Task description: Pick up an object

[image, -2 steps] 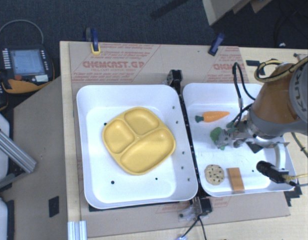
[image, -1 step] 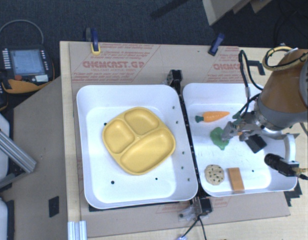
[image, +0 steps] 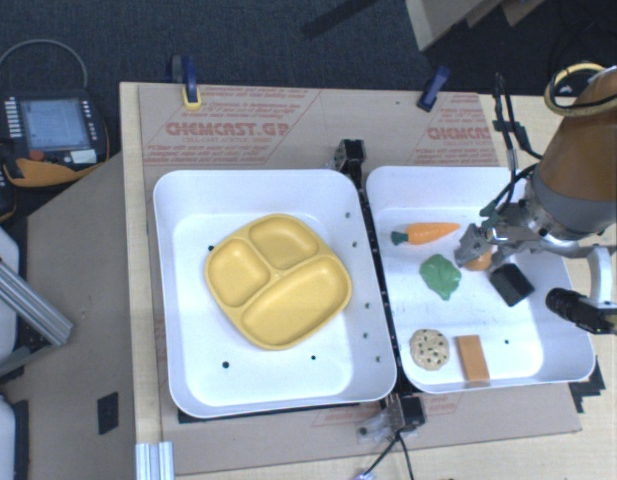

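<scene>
In the right bin point(image: 558, 363) lie an orange carrot point(image: 428, 233) with a green tip, a green leafy piece point(image: 441, 275), a round cookie point(image: 428, 348) and a tan rectangular block point(image: 472, 357). My gripper point(image: 485, 246) hangs low over the bin's upper middle, just right of the carrot and above-right of the green piece. A small orange object point(image: 477, 261) shows right at the gripper's tip, partly hidden by it. Whether it is held cannot be made out.
The left bin point(image: 178, 268) holds a yellow divided plate point(image: 278, 280). A black clamp point(image: 350, 154) sits between the bins at the back. The grey arm with its orange band point(image: 583, 158) comes in over the right bin's right side.
</scene>
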You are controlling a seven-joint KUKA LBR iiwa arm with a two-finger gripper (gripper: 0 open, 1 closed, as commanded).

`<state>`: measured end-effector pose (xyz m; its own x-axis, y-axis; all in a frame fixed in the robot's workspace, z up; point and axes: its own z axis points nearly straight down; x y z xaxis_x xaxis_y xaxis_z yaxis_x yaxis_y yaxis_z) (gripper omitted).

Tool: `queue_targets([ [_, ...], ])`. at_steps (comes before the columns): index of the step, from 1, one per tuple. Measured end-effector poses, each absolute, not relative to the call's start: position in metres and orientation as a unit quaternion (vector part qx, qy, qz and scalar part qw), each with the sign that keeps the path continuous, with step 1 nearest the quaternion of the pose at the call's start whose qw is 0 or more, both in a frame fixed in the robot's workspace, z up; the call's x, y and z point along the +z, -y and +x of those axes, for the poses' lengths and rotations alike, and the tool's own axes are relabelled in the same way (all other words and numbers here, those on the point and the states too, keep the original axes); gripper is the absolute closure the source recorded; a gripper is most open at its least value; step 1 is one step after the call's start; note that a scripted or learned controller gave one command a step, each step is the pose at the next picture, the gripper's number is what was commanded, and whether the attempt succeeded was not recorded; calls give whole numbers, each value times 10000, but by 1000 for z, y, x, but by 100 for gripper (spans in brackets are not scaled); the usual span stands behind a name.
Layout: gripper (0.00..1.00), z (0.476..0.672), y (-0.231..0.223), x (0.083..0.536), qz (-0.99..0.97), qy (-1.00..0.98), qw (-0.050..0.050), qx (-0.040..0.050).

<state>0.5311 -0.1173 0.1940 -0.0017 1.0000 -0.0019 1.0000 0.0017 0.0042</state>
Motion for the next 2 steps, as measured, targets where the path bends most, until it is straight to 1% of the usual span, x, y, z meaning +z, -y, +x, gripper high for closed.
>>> queue_targets([
  [1, 100, 533, 118, 240, 7065, -7077, 25, 9],
  [2, 100, 551, 57, 231, 7047, -7095, -6, 1],
])
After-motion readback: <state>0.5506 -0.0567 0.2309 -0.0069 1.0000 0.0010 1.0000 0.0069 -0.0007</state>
